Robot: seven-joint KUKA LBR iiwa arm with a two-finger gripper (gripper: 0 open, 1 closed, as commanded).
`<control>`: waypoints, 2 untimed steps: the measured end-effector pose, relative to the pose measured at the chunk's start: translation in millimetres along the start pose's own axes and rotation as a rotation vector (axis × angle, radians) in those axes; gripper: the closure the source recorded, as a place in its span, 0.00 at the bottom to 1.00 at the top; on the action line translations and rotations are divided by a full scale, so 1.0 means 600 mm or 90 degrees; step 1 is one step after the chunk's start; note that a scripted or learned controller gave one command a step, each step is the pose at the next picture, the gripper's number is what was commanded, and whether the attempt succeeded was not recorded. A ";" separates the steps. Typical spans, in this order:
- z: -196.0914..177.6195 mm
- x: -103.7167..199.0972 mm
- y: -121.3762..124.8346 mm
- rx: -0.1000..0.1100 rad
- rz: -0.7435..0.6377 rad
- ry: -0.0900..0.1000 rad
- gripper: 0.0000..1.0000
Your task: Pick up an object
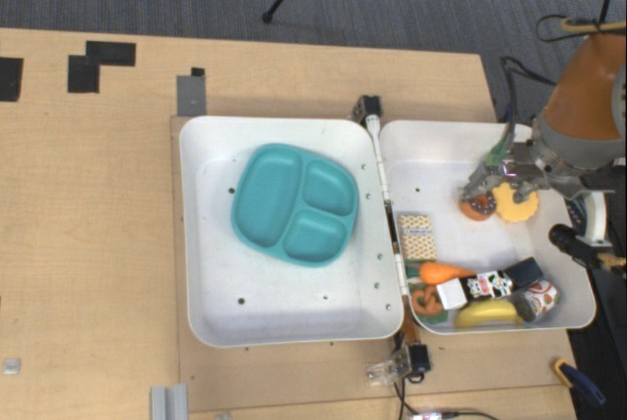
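Note:
My gripper (490,185) hangs low over the far right part of the right bin (431,163), reaching in from the right below the orange band. Its tip is right at a small reddish-brown round object (479,207), and I cannot tell whether it touches it. A flat yellow piece (519,206) lies just to the right of that object, partly under the gripper body.
Along the right bin's near edge lie a carrot (446,271), a banana (487,313), a black-and-white box (495,283), a can (539,296) and a patterned block (415,235). The left bin (211,212) holds a teal divided plate (294,203).

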State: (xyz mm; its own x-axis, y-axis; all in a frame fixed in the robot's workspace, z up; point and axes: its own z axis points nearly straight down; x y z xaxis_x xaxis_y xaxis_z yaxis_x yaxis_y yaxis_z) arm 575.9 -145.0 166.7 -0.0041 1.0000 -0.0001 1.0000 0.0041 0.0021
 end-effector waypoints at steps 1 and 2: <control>0.135 -0.097 0.127 -0.002 -0.002 0.000 0.00; 0.136 -0.054 0.156 -0.002 -0.002 0.000 0.00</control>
State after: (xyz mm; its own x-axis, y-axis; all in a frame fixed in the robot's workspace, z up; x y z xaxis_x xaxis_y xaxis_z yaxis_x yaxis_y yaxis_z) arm 670.0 -177.1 85.5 -0.0078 1.0000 -0.0002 1.0000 0.0078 0.0048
